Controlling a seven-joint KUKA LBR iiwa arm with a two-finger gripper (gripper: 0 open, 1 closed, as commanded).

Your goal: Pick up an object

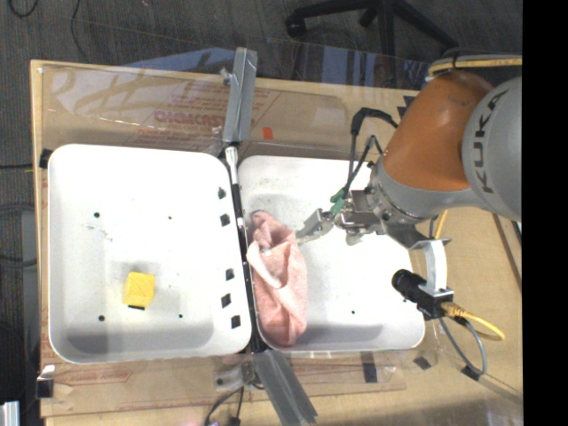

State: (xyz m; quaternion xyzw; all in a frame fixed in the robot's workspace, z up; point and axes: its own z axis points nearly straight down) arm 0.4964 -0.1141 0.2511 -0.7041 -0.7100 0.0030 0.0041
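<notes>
A crumpled pink cloth (277, 278) lies along the left wall of the right bin (373, 327), stretching from mid-bin toward the front edge. In the left bin (80, 176), a small yellow block (139, 289) sits near the front. My gripper (321, 224) hangs over the middle of the right bin, just right of the cloth's upper end, and its metal tip points left toward the cloth. Nothing is visibly held in it. The grey and orange arm (439, 145) covers the bin's right rear part.
A metal divider bar (236, 105) runs between the two bins at the back. A black cable fitting (417, 289) and a yellow cable (475, 325) hang by the right bin's front right corner. Bare white floor shows around the yellow block and in the right bin's front right.
</notes>
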